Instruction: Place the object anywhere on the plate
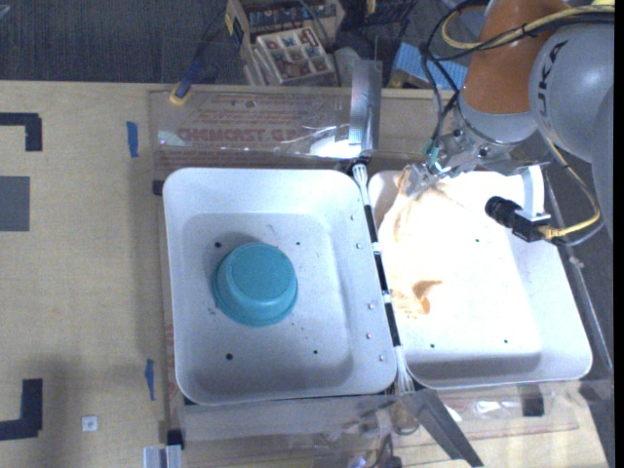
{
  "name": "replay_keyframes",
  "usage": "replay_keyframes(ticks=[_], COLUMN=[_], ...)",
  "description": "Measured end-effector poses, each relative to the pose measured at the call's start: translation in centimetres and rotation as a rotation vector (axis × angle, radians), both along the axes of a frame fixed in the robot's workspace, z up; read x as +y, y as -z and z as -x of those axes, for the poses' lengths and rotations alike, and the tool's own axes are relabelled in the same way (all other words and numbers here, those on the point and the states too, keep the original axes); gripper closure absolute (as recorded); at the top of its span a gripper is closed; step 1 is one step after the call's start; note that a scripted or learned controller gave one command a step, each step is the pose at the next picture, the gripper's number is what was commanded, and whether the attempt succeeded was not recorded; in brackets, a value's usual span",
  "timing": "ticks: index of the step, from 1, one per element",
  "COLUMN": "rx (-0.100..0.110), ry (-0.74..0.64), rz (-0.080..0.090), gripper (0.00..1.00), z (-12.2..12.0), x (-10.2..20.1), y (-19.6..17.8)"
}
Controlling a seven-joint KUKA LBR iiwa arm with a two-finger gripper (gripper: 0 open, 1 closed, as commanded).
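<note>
1. A round teal plastic plate (255,283) lay in the left shallow white bin (185,213), left of centre; being round, it showed no long axis or pointing direction.
2. The two-finger gripper (436,167) hung over the upper left corner of the right white bin (556,359); finger state could not be determined.
3. A small orange object (417,294) lay at that bin's left side; its shape was unclear.
4. No writing was legible.

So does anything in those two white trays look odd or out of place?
Two things. The teal bowl in the left tray seems to sit upside down, rim down. In the right tray an orange-brown patch near the divider looks like a stain or a small object; glare makes it hard to tell which.
</note>
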State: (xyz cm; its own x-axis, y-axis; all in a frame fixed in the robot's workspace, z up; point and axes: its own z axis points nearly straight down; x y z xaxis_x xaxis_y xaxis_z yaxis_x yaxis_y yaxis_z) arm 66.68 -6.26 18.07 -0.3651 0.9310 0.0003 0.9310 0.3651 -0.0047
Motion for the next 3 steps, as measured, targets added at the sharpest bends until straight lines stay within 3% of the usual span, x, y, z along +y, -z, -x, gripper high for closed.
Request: replay_keyframes(ticks=[1, 3], rx=[-0.001, 0.002], ry=[-0.001, -0.797], rz=[0.000, -0.006], gripper=[1.00, 1.00], z=[-0.1, 1.7], x=[-0.1, 9.4], y=[-4.0, -3.5])
